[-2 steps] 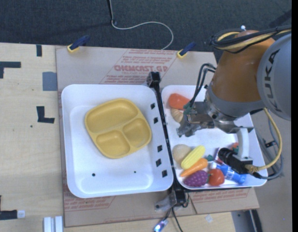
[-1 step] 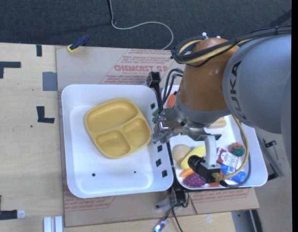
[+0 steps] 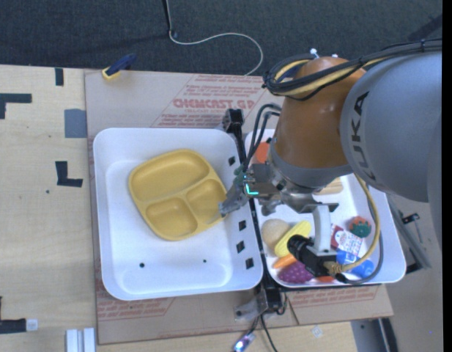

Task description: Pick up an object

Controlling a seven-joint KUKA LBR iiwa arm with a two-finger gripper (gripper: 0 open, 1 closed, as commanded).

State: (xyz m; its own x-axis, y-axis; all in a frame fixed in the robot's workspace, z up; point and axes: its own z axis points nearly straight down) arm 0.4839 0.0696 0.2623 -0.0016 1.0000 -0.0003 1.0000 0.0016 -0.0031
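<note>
Arm [image 3: 335, 123] bent low, gripper [image 3: 229, 205] beside yellow tray [image 3: 174, 193]

The bench [image 3: 35, 218] carries a brown cardboard sheet [image 3: 189, 101] with red print, which lies under two white bins standing side by side, the left bin [image 3: 112, 218] and the right bin [image 3: 390, 266], and a yellow-blue clip [image 3: 119, 65] lies at the cardboard's far left corner.

Glossy yellow plastic tray [image 3: 176, 193] lies in a smooth white plastic bin [image 3: 112, 218].
</note>
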